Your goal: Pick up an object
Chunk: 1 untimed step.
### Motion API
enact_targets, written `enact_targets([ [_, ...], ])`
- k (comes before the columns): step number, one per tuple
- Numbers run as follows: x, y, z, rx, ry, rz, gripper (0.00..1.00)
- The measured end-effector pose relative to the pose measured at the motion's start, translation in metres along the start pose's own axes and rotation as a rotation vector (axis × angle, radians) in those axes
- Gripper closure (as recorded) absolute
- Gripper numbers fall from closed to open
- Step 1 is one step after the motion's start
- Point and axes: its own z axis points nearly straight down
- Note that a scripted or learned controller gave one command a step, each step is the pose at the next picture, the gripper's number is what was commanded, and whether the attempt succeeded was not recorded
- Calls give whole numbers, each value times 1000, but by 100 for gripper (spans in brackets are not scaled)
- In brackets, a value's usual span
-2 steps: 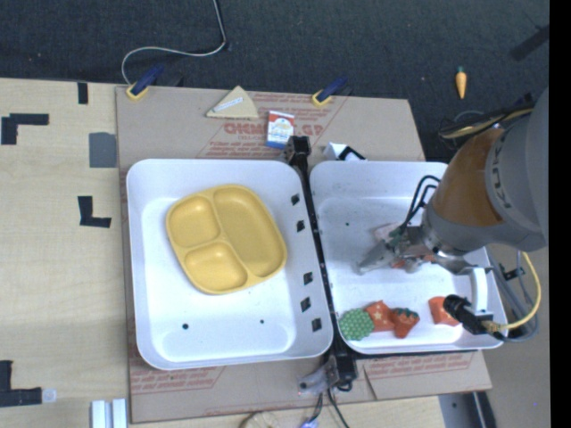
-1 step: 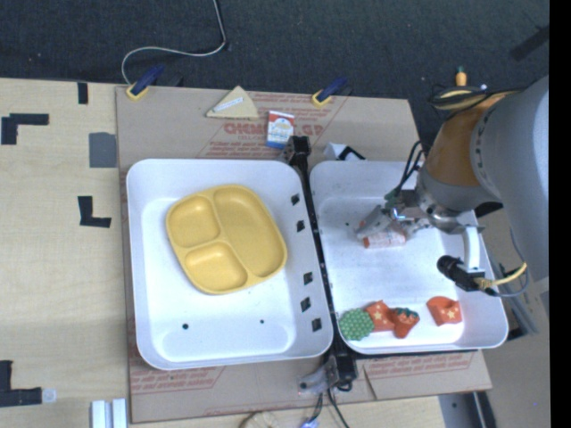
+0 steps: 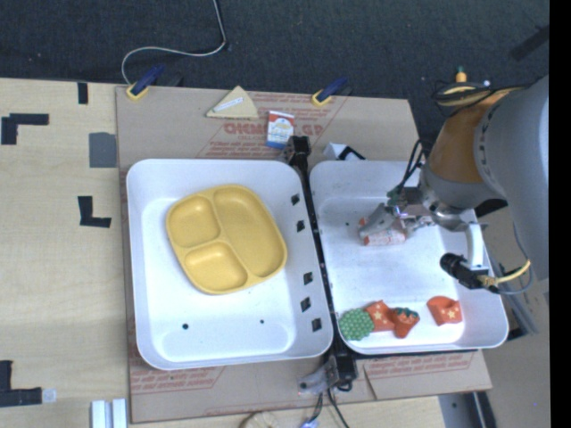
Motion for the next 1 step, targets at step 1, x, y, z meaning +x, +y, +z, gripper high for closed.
enact_targets([
  [1, 69, 34, -89, 3, 4, 0, 100],
])
